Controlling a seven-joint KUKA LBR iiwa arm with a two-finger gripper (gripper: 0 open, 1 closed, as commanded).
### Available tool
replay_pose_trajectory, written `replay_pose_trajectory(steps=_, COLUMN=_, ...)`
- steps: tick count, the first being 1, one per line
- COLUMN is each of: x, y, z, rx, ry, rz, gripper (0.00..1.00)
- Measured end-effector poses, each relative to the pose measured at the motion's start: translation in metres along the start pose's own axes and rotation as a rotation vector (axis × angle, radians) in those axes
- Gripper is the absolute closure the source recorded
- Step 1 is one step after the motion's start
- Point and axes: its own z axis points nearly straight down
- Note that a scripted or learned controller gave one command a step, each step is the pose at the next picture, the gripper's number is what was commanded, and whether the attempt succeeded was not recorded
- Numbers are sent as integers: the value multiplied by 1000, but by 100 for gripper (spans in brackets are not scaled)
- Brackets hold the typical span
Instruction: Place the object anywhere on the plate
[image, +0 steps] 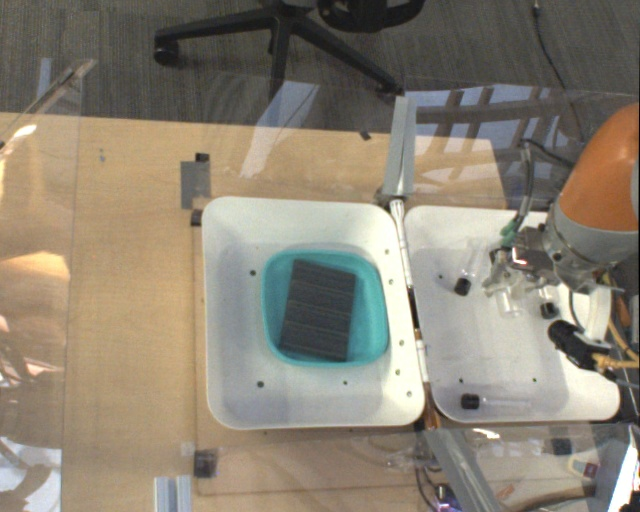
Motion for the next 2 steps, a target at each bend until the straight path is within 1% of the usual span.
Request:
replay_pose_trajectory(steps=1, x=73, y=6, z=30, rx=4, ry=2, rz=-15, gripper=100)
replay_pose_trajectory(steps=2, x=152, y=5, z=29, rx=3, ry=3, rz=-84, gripper=100)
